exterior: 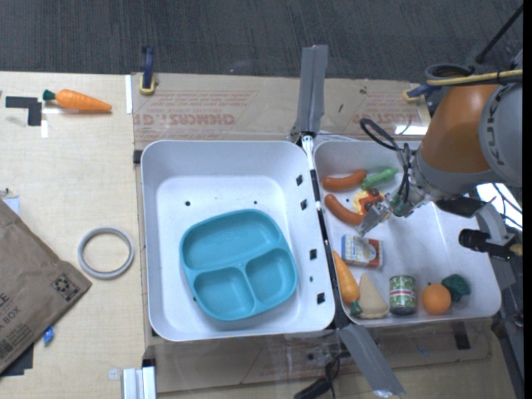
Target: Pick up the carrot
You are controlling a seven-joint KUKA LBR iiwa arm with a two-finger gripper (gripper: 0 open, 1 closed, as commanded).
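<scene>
1. Cardboard-topped surface (75, 189) with two white bins; left bin (158, 223) holds a teal divided plate (239, 263).
2. Carrot (346, 278) lies at the right bin's (478, 302) left wall, not yet lifted.
3. Gripper (376, 214) hovers near the sausages (can't tell its opening), so the grasp is still to do.
4. Cardboard print reads reversed, illegible.

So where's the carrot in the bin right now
The carrot lies in the right bin, against its left wall near the front, just below the small carton and left of the green can.
</scene>
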